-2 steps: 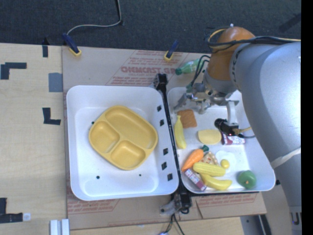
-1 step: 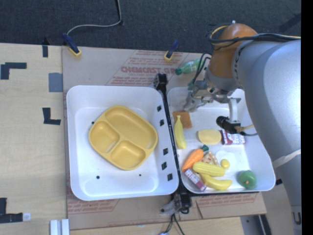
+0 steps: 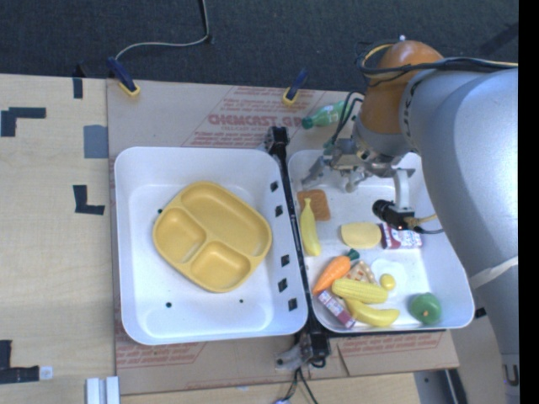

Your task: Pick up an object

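My metal two-finger claw [image 3: 344,168] hovers, grip unreadable, approaching; the flat brown toast slice [image 3: 314,203] just below needs a descent.

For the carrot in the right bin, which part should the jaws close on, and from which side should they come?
Probably mid-body, from straight above. The carrot lies flat, slanted, with its green top toward the upper right near the yellow oval piece. Its middle is the thickest bare part. The jaws should close across its narrow width. The corn touches its lower side, so one finger has little room there.
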`<state>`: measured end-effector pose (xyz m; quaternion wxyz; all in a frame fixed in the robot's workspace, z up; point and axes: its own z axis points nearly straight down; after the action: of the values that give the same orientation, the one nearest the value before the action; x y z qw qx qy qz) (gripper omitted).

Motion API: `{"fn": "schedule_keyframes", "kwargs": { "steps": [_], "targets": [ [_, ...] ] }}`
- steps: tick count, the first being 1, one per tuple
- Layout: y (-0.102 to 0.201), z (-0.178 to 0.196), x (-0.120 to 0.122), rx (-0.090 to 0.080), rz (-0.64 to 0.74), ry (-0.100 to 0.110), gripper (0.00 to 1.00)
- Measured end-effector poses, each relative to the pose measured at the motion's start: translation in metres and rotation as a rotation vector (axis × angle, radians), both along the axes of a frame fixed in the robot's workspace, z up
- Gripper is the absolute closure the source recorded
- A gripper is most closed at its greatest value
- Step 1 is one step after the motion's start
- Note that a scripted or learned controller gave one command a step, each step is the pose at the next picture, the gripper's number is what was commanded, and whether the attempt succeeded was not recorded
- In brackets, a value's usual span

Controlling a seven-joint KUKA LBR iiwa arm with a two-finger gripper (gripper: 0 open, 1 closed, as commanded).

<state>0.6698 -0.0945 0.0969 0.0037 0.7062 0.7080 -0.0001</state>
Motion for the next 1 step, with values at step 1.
{"fn": "schedule_keyframes", "kwargs": {
  "steps": [1],
  "targets": [
    [0.0004, -0.0115, -0.0011, 0.003, -0.001, 0.004, 0.0]
  ]
}}
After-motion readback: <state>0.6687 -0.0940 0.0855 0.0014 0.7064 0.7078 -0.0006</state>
